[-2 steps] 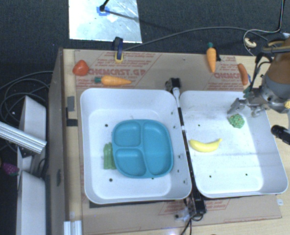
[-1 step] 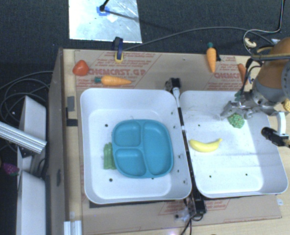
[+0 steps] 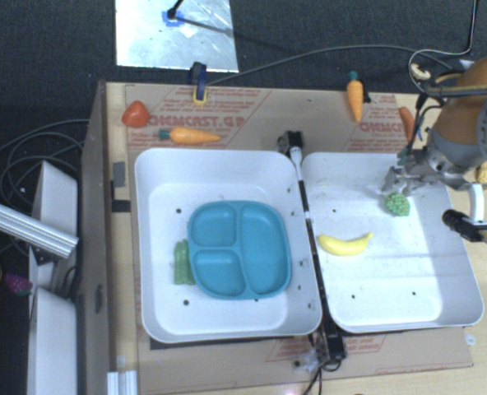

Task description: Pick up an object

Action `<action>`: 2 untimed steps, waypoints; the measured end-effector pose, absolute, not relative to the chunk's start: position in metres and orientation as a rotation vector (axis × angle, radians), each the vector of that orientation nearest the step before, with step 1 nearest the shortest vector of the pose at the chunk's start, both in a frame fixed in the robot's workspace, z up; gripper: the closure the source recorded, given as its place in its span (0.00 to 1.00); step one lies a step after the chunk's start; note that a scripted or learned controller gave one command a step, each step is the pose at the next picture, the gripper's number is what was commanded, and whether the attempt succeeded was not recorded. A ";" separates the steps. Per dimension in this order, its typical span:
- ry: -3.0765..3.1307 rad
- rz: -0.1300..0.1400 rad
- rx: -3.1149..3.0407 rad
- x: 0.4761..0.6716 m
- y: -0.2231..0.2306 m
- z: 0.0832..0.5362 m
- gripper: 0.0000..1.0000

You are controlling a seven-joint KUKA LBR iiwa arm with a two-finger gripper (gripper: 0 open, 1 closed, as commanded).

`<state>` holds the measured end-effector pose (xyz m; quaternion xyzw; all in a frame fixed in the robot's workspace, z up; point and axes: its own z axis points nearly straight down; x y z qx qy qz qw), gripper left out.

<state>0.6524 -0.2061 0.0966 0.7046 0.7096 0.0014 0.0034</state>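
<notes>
In the right bin [image 3: 441, 303] a yellow banana [image 3: 344, 243] lies near the left wall, and a small green broccoli-like piece [image 3: 397, 205] sits further back and to the right. My gripper [image 3: 401, 183] hangs at the end of the grey arm, directly above the green piece and very close to it; whether it touches is unclear. The left bin [image 3: 157, 188] holds a blue divided plate [image 3: 238, 248] with a green leafy piece [image 3: 182, 262] against the plate's left edge.
On the cardboard behind the bins lie an orange-red fruit [image 3: 135, 113], two carrots [image 3: 186, 136] [image 3: 355, 97] and a reddish piece [image 3: 405, 123]. A black divider strip [image 3: 305, 212] runs between the bins. Cables trail at the back and at the right.
</notes>
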 end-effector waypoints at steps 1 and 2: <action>2.225 0.004 2.214 0.647 -0.156 0.125 1.00; 2.226 0.006 2.213 0.634 -0.087 0.184 1.00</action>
